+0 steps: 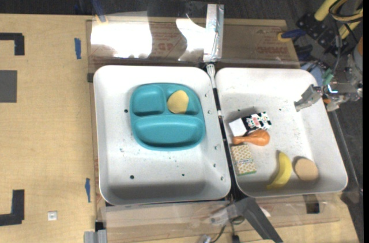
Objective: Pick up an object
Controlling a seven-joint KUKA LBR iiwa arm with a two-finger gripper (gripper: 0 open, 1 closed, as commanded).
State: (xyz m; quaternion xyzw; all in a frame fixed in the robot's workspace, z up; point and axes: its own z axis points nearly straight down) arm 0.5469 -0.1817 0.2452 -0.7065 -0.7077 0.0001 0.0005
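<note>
End effector [307,98] poised at upper right rim of right bin [323,175], grey tip angled down-left; finger state cannot be told at this size and blur. Nothing visible between fingers. Candidate objects all lying down-left of end effector, well apart from it, clustered in lower half of right bin. Nearest: small patterned box [257,120], black-white print, touching white card [238,128] and orange carrot-shaped toy [255,138], long axis of the toy running roughly left-right. Below those, flat tan speckled packet [244,159] against left wall. Farther, toward bottom right: yellow banana [281,170], curved, long axis near vertical in frame, just beside tan egg-shaped piece [305,169]. In left bin [109,138]: teal divided plate [167,126] with yellow rounded item [178,101] in upper right compartment, much farther off. Judged: reach down-left called for; banana and egg less crowded, likely cleaner grasp than cluster by patterned box.
</note>
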